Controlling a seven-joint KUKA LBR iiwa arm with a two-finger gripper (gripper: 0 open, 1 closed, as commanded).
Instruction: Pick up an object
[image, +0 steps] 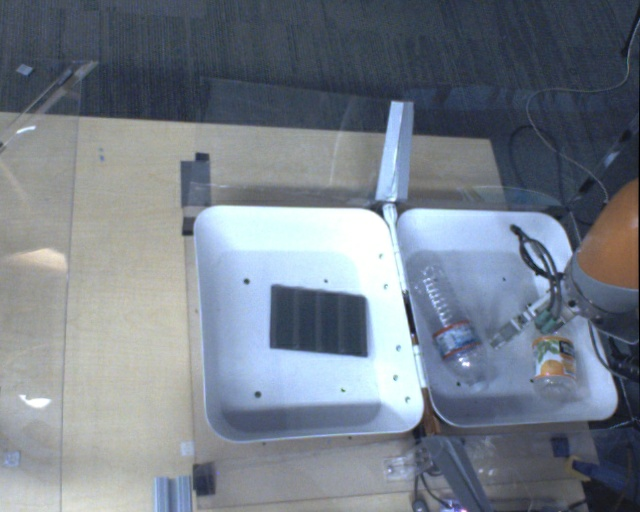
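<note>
Over the right bin (600, 405) the tool (512, 330) hangs low between a clear bottle (447, 318) and a small jar (553, 361), gripping neither; whether it is released or clenched cannot be told. Judged, the approach step; next, settle squarely on one object.

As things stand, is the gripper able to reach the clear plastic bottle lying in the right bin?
Probably yes. The clear plastic bottle lies uncovered in the right white bin, with nothing on top of it. The gripper hangs just beside it, and the small orange-labelled jar stands on the gripper's other side, out of the way.
</note>
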